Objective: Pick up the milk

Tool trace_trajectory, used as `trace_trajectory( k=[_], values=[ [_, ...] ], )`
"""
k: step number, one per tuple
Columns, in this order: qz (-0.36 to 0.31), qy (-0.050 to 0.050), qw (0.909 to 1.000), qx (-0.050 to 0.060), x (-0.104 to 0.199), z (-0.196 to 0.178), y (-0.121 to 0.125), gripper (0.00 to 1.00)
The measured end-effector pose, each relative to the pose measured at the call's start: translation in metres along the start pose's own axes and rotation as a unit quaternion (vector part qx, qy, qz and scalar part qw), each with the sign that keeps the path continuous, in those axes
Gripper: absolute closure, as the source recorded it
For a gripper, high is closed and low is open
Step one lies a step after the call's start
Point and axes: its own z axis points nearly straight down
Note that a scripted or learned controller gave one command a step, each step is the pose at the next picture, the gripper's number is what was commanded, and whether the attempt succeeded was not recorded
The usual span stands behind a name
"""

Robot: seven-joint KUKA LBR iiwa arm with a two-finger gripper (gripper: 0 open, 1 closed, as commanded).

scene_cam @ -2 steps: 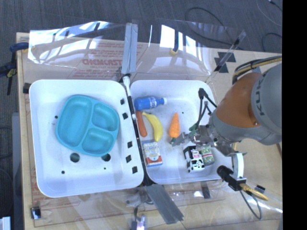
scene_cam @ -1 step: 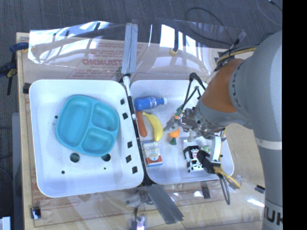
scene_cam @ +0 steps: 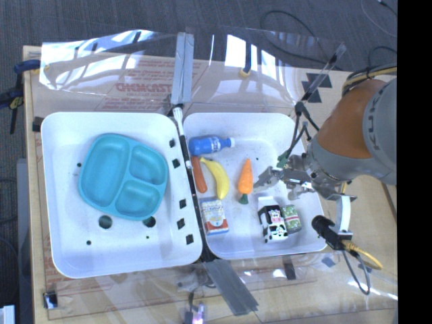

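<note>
Bins sit side by side on the bench. Left bin [scene_cam: 61,201] holds a blue tray [scene_cam: 123,175]. Right bin [scene_cam: 229,245] holds, from its left wall onward: a blue bottle [scene_cam: 209,144] near the top, a sausage [scene_cam: 199,175] and banana [scene_cam: 217,175] below it, a juice carton [scene_cam: 214,217] toward the front, and a carrot [scene_cam: 245,176] mid-bin.

Milk [scene_cam: 273,223], a small carton with cow-patch print, lies in the front right part of that bin, touching a green carton [scene_cam: 291,219] on its right.

Gripper [scene_cam: 287,175] hovers just behind the milk, fingers spread apart and holding nothing.

Assessment: the milk looks light, stiff-walled and boxy, probably smooth and somewhat slippery. Flat opposite faces offer the best hold. The green carton crowds one side, so a grip across the free faces, front to back, seems safer. A poor squeeze could pop it loose.
</note>
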Motion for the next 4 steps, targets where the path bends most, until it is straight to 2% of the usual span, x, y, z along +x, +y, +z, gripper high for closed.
trace_trajectory(
  k=[1, 2, 3, 4],
  values=[
    [0.041, -0.002, 0.9991, -0.013, -0.005, 0.080, -0.008, 0.00],
    [0.059, -0.006, 0.9980, -0.021, 0.029, 0.086, -0.016, 0.00],
    [0.000, -0.001, 1.0000, -0.004, -0.005, 0.099, -0.016, 0.00],
    [0.201, 0.001, 0.9796, -0.001, 0.043, 0.095, -0.016, 0.00]
  ],
)
